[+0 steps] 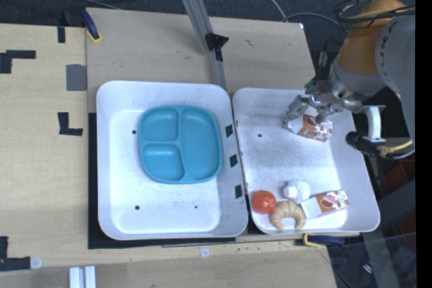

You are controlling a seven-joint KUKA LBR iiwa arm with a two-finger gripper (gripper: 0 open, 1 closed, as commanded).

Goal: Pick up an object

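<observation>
My gripper (309, 112) is low over the far part of the right bin (270, 145). Its fingers are spread apart, so it is open. A small red and white carton (315, 128) lies on the bin floor right under the fingertips, partly covered by them; I cannot see it clamped. At the bin's near edge lie a red tomato (264, 200), a tan croissant (288, 214), a small white lump (295, 189) and a flat red and white packet (326, 202).
The left bin (115, 212) holds a blue divided plate (181, 144). A grey metal strut (196, 7) slants across the bench behind the bins. The arm's orange and grey body (368, 44) stands at the right.
</observation>
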